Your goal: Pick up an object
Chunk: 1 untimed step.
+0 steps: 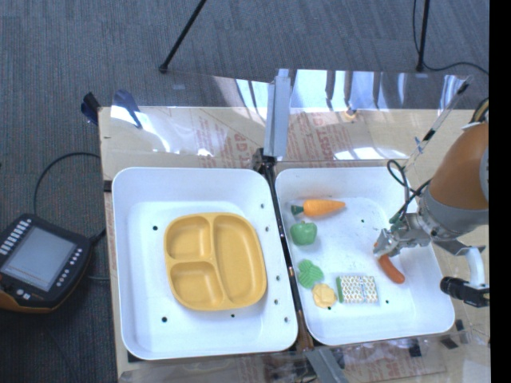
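- Two white bins sit side by side: the left bin (132,214) holds a yellow divided plate (215,260), the right bin (431,313) holds the small toys and the gripper (393,244).
- Nearest the camera in the right bin, along its 6 o'clock side, lie a green-and-white patterned block (357,289), a pale yellow piece (324,296) just beside it at 9 o'clock, and a frilly green piece (309,274) touching or nearly touching the yellow one.
- An orange-red sausage-shaped toy (392,269) lies at about 4 o'clock from the bin's middle, directly below the gripper tip; whether the two touch cannot be told.
- The gripper hangs over the bin's 3 o'clock half, arm (463,174) coming in from the right; how far its tips are spread cannot be told, and nothing shows clamped between them.
- Bare white floor lies between the gripper and the green pieces, and more toward the bin's 12 o'clock wall.
- Farther back, a round green toy (303,232) rests near the 9 o'clock wall, with a toy carrot (319,207) beyond it, lying crosswise, leafy end toward the 9 o'clock wall.
- The sausage toy stands well apart from the 3 o'clock rim.
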### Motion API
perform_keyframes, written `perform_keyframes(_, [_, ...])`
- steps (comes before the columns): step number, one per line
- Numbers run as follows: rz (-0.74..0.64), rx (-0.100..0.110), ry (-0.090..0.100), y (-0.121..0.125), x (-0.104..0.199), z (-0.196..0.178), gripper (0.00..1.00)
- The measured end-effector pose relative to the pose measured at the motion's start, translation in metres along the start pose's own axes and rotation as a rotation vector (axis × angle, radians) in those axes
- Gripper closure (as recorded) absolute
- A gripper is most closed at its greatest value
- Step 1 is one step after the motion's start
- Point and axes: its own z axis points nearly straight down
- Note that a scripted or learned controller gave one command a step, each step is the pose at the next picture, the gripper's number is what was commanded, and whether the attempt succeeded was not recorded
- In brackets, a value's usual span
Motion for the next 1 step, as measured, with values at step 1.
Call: perform_keyframes(1, [0.123, -0.017, -0.008, -0.0107, 0.0753, -0.1332, 1.00])
